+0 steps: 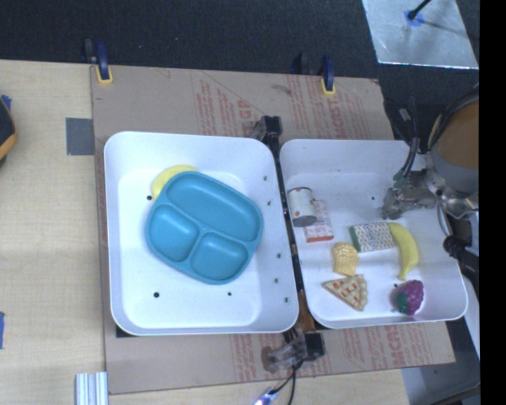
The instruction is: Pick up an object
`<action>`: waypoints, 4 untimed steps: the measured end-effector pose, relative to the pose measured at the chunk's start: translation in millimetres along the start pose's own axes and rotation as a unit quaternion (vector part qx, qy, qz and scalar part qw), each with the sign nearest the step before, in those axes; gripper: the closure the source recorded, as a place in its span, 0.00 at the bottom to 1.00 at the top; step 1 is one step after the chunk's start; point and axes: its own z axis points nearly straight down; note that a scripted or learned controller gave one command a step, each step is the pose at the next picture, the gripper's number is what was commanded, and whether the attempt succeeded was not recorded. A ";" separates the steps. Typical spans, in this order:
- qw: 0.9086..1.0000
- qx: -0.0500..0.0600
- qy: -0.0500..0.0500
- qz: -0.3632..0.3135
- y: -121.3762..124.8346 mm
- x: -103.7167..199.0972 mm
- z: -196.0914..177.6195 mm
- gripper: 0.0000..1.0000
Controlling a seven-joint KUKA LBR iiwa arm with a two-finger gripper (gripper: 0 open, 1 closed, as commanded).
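2 shallow white bins sit side by side on a sheet of brown cardboard [236, 99] laid over the bench. The left bin [126, 310] holds a blue divided plate [204, 226] with 3 compartments, turned at a slant, and it partly covers a yellow plate [170, 175] whose edge peeks out at its upper left. The right bin [337, 154] holds the small things: a silver can [301, 205] lying on its side near the left wall, with a white and red card [320, 229] just beside it; a green and white sponge-like block [372, 236] in the middle; a banana [406, 250] touching that block's right end; a yellow corn piece [345, 259] below the block; a pizza slice [347, 292] near the front wall; and a purple bunch of grapes [409, 297] in the front right corner. The gripper [402, 199] hangs low over the right bin's upper right part, just above the banana's top end and the block, with nothing seen between its fingers; whether they are spread or pressed together I cannot tell
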 end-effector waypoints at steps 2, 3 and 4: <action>1.000 -0.001 0.001 0.000 -56.1 95.3 -15.5 1.00; 1.000 -0.001 0.001 0.001 -66.0 120.4 -58.6 1.00; 1.000 -0.001 0.001 0.001 -66.1 120.2 -58.5 0.00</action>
